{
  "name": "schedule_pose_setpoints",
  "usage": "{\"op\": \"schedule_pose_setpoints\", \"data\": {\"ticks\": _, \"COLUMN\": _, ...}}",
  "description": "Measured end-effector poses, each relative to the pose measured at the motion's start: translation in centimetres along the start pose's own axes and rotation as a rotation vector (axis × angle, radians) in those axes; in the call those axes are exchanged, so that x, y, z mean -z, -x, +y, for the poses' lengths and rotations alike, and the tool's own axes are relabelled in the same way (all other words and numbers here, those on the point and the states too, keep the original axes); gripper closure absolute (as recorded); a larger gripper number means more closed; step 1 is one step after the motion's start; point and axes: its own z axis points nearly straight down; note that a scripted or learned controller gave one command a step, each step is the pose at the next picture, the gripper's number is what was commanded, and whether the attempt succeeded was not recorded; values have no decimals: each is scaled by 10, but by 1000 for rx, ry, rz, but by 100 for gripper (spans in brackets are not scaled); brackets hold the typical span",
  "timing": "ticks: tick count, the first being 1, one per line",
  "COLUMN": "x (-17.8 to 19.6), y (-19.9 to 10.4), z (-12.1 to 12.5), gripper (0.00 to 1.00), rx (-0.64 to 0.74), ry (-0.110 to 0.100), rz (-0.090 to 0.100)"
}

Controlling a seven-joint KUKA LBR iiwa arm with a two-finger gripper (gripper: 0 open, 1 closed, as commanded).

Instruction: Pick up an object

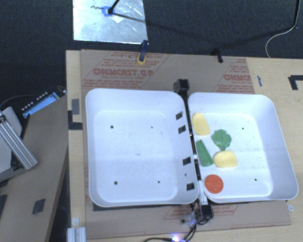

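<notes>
You are looking down at a slant on the table (272, 74), whose brown board carries red lettering along its far edge, and on it sit two shallow white bins side by side, joined along the middle by a row of dark clips (184, 130). The left bin (98, 105) shows four small dark dots on its floor. The right bin (272, 135) holds every loose object you could pick, all gathered toward its left side near the shared wall. Farthest from you lies a pale yellow piece (201, 124); just beside it, toward the bin's middle, is a dark green leafy piece (222, 138). A green wedge (203, 154) lies along the bin's left wall, and a second yellow piece (225, 159) sits right against it and just under the leafy one, seemingly touching both. Nearest you, a little apart from that cluster, rests a round orange-red piece (214, 184). As for the end effector, you cannot tell its opening or whether it grips anything. Beyond the table, a shiny silver sheet (108, 14) lies on the dark floor with a small blue item (110, 11) on it, and a yellow and blue clip (142, 55) stands at the board's far edge.
</notes>
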Motion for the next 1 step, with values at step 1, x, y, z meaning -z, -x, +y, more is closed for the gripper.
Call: {"op": "schedule_pose_setpoints", "data": {"ticks": 1, "x": 0, "y": -1, "z": -16, "gripper": 100, "rx": -2, "ry": -1, "rz": 2}}
